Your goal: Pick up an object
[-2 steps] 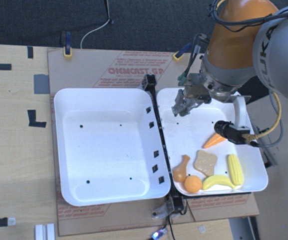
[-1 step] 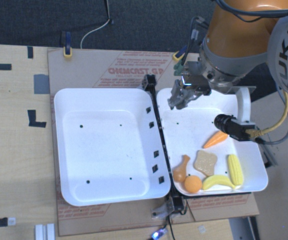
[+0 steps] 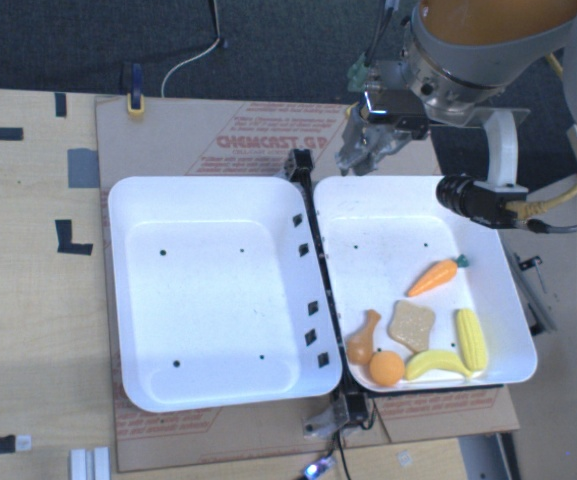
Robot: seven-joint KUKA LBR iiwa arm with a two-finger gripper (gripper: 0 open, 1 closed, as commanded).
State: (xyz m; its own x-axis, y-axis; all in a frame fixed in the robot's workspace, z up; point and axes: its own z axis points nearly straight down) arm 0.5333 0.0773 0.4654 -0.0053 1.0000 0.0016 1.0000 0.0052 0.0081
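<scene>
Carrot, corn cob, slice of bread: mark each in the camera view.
carrot [image 3: 431,278], camera view, middle of the orange body.
corn cob [image 3: 471,340], camera view, middle of the yellow cob.
slice of bread [image 3: 411,325], camera view, centre of the tan face.

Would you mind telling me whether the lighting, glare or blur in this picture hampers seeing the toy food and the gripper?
Camera view: even, soft lighting; the orange plastic carrot and yellow corn cob look sharp with faint shadows; the shallow white right bin is bright but not washed out; the grey two-finger gripper is dark and slightly blurred.
</scene>
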